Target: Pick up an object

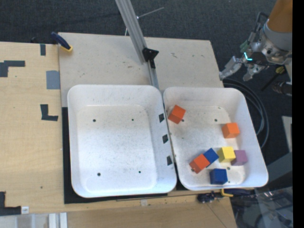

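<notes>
Wooden table (28, 127) carries two white bins. Right bin (247, 108) holds six blocks; orange block (176, 113) lies far-left inside. End effector (242, 66) hovers beyond bin's far-right corner, fingers spread, grasping nothing, well apart from blocks.

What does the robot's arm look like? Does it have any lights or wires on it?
The arm is grey with an orange band above the wrist. At its end sits a metal-grey gripper with a small glowing blue-green light on it. Thin dark wires run along the wrist, and thick black cables loop on the floor beside the right bin.
</notes>
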`<state>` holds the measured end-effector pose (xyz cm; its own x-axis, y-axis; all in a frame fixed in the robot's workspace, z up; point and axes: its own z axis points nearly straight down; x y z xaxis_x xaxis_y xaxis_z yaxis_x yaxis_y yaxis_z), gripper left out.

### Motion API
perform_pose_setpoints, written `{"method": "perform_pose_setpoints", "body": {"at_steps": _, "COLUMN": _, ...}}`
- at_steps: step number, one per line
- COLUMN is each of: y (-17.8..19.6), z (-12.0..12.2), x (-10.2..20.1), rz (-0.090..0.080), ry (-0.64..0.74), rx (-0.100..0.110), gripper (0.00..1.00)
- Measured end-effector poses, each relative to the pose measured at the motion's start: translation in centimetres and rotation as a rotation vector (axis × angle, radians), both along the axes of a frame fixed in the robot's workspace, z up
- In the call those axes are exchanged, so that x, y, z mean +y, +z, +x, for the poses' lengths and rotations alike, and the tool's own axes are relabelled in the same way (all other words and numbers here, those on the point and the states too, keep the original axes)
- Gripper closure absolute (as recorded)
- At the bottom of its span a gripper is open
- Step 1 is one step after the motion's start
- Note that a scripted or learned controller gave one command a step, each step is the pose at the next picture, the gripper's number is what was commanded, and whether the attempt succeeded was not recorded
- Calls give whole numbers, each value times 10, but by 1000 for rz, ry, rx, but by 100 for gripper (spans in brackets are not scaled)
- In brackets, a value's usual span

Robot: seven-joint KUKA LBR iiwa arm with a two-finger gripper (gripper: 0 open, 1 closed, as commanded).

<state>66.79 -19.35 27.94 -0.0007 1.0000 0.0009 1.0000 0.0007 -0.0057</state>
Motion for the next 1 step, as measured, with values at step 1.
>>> {"method": "perform_pose_setpoints", "body": {"at_steps": 1, "y": 4, "z": 1, "x": 0, "rz": -3, "ry": 2, "rx": -4, "gripper": 0}}
